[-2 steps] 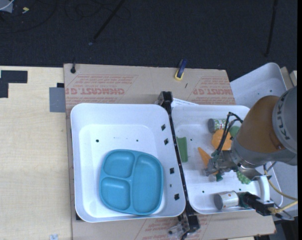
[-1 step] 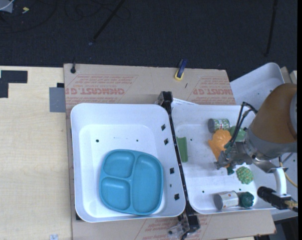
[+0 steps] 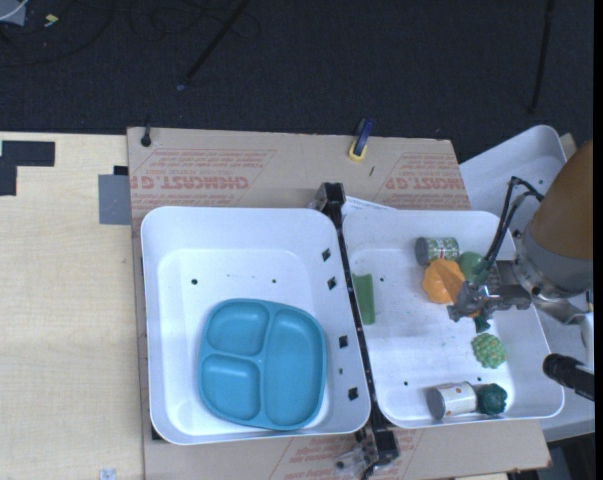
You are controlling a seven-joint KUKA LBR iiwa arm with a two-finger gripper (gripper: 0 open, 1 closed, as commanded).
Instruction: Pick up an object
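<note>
Orange food piece [image 3: 442,282] lies just beside the claw [image 3: 471,306], which hangs low over the right bin [image 3: 401,408] as if choosing it, its opening impossible to judge.

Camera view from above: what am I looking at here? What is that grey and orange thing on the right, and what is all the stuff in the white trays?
One camera looks down at a slant on a bench with two shallow white bins. The grey and orange shape at the right is a robot arm; the dark part at its end is its pincer, which grabs things. It hangs over the right bin, just beside an orange object; I cannot see it holding anything. That bin also has a small can, a flat green strip, a knobbly light green piece, a white and orange cylinder and a dark green lump. The left bin holds a blue divided plate.
</note>
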